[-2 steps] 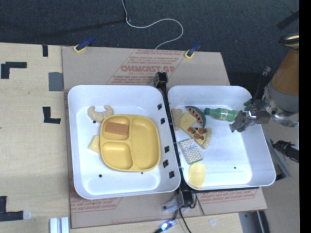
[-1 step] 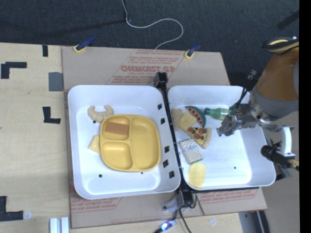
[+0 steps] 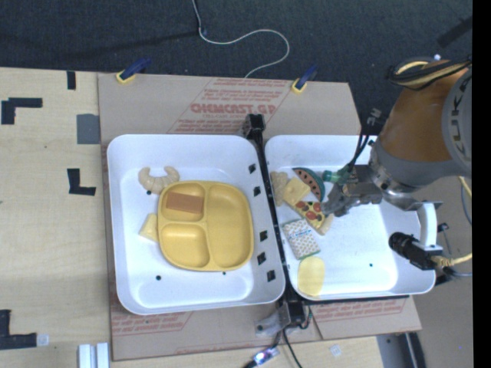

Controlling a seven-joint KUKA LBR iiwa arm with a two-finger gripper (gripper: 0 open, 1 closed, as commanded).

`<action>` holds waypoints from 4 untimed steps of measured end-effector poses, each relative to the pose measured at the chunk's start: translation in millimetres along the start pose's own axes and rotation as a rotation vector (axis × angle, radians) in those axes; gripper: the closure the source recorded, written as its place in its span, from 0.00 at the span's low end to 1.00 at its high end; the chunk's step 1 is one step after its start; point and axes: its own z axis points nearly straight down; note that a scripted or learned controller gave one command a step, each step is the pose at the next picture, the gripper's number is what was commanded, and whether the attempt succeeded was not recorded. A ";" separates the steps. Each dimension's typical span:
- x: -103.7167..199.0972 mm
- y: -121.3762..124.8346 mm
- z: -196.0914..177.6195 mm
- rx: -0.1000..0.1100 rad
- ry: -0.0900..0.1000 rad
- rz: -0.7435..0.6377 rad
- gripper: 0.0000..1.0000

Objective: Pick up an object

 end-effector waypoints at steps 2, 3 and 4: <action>93.0 -13.3 15.2 0.003 -0.002 0.002 1.00; 90.7 -14.7 15.4 0.002 -0.002 0.005 1.00; 85.6 -13.6 -1.8 -0.001 -0.002 0.006 1.00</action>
